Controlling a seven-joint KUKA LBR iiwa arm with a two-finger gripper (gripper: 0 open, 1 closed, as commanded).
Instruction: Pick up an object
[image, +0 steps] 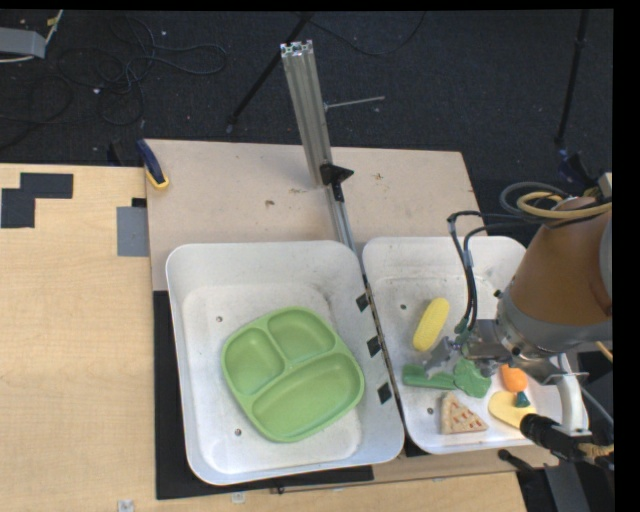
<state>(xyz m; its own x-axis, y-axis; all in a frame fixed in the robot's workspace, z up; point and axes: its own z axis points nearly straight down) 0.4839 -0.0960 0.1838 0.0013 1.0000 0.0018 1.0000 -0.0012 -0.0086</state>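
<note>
In the right bin (400, 262) lie a yellow corn cob (432, 323), a green toy vegetable (447, 378), a pizza slice (462, 416), a small orange piece (513, 379) and a yellow piece (508, 408). My gripper (456, 349) hangs low over this bin, just right of the corn's lower end and right above the green toy. The arm's orange band and grey wrist cover the bin's right side. I see nothing lifted off the bin floor.
The left bin (200, 285) holds a green divided plate (292, 373). A metal post (310, 115) stands behind the bins, its foot near the gap between them. A black cable (462, 262) loops over the right bin's back part.
</note>
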